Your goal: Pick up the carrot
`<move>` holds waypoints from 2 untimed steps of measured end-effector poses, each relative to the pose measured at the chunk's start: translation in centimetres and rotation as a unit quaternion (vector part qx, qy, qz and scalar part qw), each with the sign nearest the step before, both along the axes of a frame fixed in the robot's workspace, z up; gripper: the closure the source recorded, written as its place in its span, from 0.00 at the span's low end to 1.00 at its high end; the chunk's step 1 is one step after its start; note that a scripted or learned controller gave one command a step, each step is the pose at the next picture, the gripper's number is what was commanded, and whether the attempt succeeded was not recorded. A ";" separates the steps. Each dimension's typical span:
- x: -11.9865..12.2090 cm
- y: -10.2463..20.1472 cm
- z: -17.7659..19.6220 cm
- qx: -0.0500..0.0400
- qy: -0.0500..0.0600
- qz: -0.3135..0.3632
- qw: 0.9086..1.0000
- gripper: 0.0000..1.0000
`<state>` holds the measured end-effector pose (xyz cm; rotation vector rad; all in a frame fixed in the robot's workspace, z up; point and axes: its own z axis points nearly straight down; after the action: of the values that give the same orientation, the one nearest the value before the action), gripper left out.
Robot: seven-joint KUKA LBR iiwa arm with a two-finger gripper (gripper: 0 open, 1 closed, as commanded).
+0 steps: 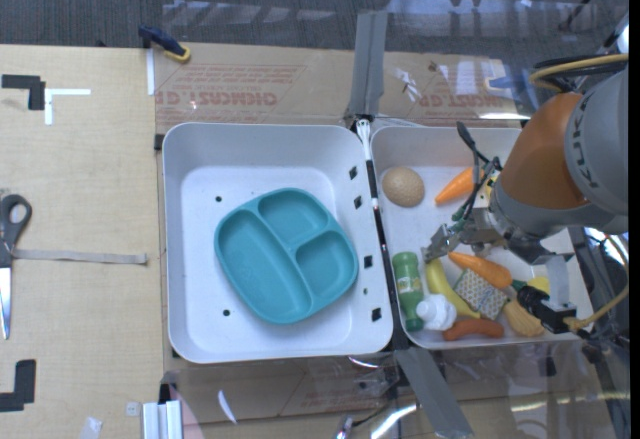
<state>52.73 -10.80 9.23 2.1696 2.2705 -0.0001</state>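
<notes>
The carrot [481, 269] is orange with a green top and lies tilted in the middle of the right bin [420, 149], its tip pointing left. A second orange, cone-shaped piece [455, 185] lies near the bin's back, beside a brown egg-shaped item [403, 186]. My gripper [462, 241] hangs low over the right bin, directly above and touching or nearly touching the carrot's upper side. The arm's orange band [545, 162] sits behind it to the right and hides part of the bin.
Around the carrot lie a green bottle [407, 279], a yellow banana [446, 287], a grey grater-like piece [481, 296], a reddish sausage [474, 329] and yellow items [527, 317]. The left bin [190, 227] holds a teal divided plate [287, 254]. Scissors [10, 227] lie far left.
</notes>
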 end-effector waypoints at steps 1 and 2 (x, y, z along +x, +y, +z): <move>-4.9 -3.2 0.0 0.000 -0.001 -0.017 1.000 0.00; -4.8 -3.5 0.0 0.001 -0.001 -0.038 0.999 0.00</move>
<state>47.89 -14.35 9.26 2.2532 2.1864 0.0039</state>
